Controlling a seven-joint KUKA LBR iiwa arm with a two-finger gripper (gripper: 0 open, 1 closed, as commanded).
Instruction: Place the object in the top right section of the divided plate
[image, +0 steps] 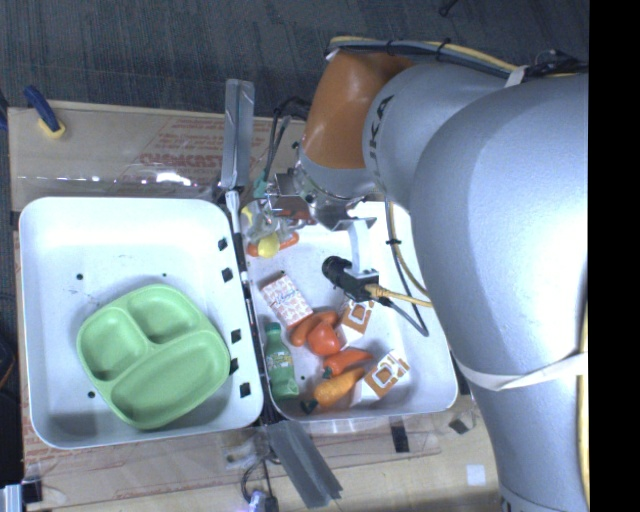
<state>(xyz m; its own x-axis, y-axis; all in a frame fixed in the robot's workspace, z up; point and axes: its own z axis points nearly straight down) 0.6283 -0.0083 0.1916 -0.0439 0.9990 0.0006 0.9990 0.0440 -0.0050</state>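
Arm reached into right bin (420, 395) from the right; gripper (266, 222) sat low at that bin's upper left corner, just above a yellow object (266, 244). Green divided plate (153, 354) lay in left bin (60, 230). Green bottle (279, 359), tomato (324, 340), carrots (335, 385) and small cartons (385, 373) were clustered lower in right bin.

A dark grey carpeted floor (150, 45) fills the view from ten to one o'clock. Below it lies the bench top (120, 140), brownish with faded red print, under even light. A blue-and-yellow clamp (42, 110) sits at its ten o'clock corner.
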